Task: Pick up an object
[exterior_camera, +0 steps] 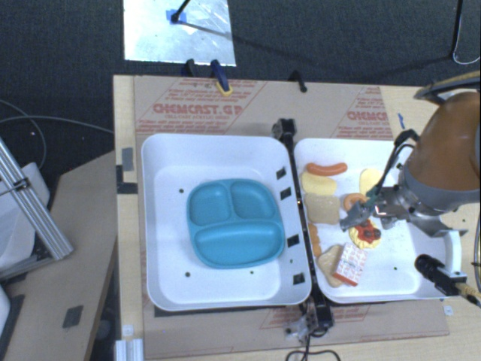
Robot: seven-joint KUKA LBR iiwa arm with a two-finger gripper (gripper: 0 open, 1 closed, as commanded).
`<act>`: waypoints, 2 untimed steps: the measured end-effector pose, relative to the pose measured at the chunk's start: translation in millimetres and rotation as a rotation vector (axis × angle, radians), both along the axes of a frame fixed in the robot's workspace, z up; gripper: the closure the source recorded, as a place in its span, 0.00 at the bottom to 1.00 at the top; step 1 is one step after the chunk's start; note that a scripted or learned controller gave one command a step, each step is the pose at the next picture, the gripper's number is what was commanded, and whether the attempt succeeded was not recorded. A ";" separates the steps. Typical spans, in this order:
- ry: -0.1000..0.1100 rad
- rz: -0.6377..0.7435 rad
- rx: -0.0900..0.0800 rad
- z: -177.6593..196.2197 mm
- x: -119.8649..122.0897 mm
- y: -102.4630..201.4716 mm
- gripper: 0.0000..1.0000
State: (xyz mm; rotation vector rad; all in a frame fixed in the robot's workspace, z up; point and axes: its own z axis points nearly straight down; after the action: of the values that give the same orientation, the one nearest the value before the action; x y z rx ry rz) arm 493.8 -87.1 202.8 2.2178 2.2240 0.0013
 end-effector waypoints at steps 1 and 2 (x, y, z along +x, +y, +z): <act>-0.003 0.002 0.000 11.0 1.2 0.2 1.00; 0.002 0.006 0.003 -7.3 -7.0 54.5 1.00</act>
State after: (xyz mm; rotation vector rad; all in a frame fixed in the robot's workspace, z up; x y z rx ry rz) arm 486.7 -32.6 195.5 2.2134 2.2330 0.0020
